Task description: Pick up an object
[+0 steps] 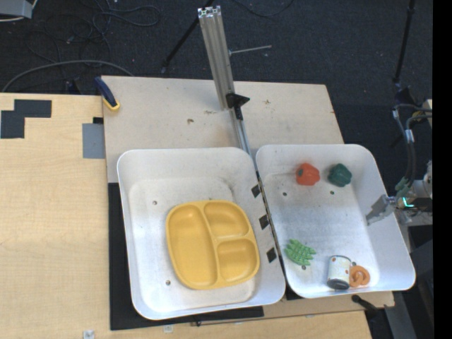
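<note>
The right bin [332,210] holds several small things. A red-orange round toy [306,174] and a dark green lump [340,174] lie side by side near its far wall. A bright green leafy piece [299,252] rests near the front left, and a white and grey cylinder [339,272] lies at the front next to an orange ring-shaped toy [359,276]. My gripper [385,209] pokes in at the bin's right rim, seen as a grey tip with a green light behind it. It touches none of the objects.
The left bin [141,189] carries a yellow divided plate [211,244]. An aluminium post [220,55] rises behind the bins. A blue and yellow tool [107,94] lies at the bench's far left corner. A wooden board [49,203] lies to the left.
</note>
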